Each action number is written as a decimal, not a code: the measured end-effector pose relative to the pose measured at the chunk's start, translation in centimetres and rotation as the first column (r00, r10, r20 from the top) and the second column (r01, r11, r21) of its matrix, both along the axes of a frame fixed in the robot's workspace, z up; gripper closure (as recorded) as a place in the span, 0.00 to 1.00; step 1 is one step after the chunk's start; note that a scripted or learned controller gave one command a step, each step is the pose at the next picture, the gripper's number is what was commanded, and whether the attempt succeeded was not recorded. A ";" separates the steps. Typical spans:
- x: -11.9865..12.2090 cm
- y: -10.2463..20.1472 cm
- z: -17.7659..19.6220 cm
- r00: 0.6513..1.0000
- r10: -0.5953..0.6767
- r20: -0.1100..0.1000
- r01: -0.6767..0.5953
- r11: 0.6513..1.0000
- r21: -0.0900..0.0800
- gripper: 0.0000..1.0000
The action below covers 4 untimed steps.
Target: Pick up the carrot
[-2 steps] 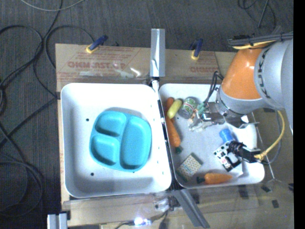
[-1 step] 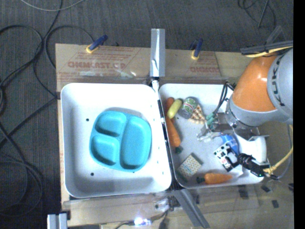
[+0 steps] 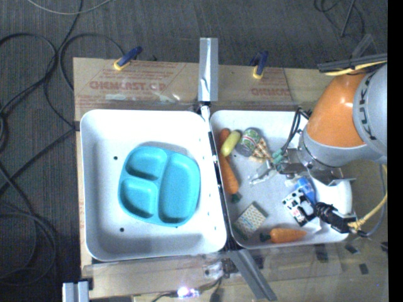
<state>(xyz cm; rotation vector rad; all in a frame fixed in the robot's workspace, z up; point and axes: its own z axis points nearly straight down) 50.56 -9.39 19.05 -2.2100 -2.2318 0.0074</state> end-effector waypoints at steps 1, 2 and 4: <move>-1.8 -0.6 -10.2 0.987 0.161 0.012 -0.161 0.987 0.001 0.00; -1.7 -0.6 -9.2 0.987 0.160 0.015 -0.160 0.987 0.000 1.00; 0.6 -0.1 -9.2 0.999 0.046 -0.001 -0.046 0.999 0.002 1.00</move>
